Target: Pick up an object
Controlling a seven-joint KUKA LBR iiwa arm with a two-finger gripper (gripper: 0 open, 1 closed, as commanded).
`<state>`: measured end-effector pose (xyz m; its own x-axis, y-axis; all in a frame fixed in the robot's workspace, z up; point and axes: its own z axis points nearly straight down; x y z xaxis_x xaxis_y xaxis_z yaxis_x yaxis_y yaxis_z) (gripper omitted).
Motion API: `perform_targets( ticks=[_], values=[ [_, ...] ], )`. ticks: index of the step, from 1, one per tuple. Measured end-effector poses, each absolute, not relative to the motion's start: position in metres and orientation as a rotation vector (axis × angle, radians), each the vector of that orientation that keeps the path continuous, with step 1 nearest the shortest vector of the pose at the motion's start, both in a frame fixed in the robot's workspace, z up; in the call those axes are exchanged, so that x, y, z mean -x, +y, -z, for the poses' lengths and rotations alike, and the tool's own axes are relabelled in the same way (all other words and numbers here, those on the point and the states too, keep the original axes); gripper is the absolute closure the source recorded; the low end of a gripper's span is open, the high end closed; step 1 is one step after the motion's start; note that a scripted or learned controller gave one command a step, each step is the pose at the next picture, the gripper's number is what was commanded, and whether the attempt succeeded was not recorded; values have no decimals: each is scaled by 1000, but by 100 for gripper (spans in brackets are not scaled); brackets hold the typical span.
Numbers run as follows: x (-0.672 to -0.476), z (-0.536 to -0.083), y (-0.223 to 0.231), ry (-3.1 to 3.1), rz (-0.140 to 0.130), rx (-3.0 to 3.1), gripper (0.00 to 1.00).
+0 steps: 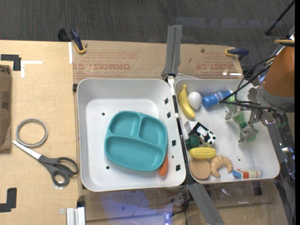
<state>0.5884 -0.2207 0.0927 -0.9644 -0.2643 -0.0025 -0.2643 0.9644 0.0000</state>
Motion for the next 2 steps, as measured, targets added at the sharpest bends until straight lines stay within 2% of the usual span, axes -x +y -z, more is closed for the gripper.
perform_targets(
  ticks=[1,2],
  values=[
    [-625,-93,-206,3111,-1,395,0],
    [-655,-90,-195,3139,-2,228,0]
  ],
)
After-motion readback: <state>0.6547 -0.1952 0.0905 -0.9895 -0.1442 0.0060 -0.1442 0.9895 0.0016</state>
